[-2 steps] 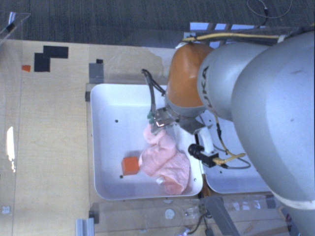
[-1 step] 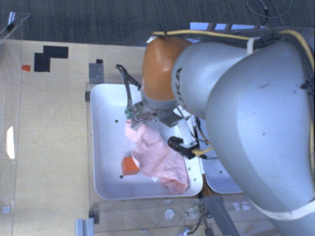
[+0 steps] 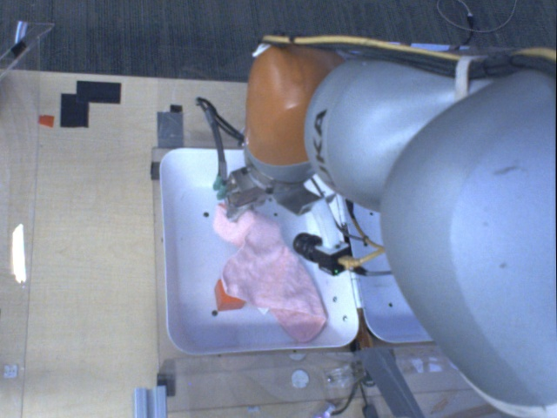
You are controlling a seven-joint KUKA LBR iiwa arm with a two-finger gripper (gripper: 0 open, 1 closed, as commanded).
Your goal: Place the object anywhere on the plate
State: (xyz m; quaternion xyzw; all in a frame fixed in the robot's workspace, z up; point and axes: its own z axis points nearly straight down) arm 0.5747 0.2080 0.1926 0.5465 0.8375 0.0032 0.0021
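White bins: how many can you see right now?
2. The left white bin holds the pink cloth, with an orange object peeking from under it. The right white bin is mostly covered by the arm; more may be hidden.

bench: pale wood, under both bins | black stepped marking: far-left bench corner | small red square: just left of it | dark carpet: beyond bench's far edge

Two white bins; one pink cloth; one orange object.
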